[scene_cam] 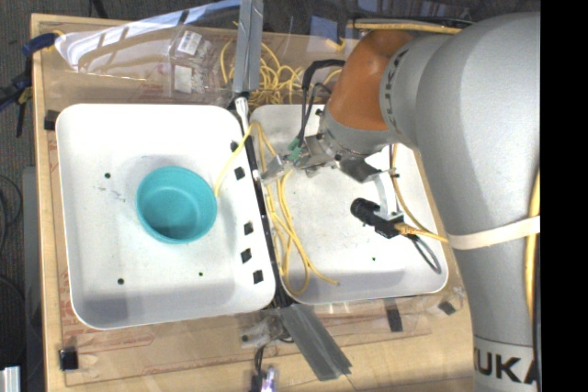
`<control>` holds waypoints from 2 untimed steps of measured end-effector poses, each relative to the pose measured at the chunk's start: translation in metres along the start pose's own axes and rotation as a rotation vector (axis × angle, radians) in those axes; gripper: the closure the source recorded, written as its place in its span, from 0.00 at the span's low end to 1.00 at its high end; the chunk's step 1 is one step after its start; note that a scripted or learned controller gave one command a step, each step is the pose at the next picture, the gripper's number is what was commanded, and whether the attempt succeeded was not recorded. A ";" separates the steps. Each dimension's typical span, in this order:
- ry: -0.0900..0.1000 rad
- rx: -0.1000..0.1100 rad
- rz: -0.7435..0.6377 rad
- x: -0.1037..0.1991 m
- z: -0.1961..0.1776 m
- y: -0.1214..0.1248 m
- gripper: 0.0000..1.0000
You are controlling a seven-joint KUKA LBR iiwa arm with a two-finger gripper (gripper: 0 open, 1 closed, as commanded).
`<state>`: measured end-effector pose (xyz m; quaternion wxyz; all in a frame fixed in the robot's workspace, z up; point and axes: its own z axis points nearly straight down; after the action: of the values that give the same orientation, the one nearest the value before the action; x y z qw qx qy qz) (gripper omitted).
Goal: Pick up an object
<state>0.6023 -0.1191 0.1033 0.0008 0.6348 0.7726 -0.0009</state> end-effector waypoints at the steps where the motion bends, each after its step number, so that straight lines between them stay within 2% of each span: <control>1: 0.003 0.002 0.178 -0.030 0.008 0.050 0.00; 2: -0.008 -0.001 0.195 0.007 0.008 0.006 0.00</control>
<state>0.6069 -0.1113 0.0950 0.0042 0.7072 0.7070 -0.0028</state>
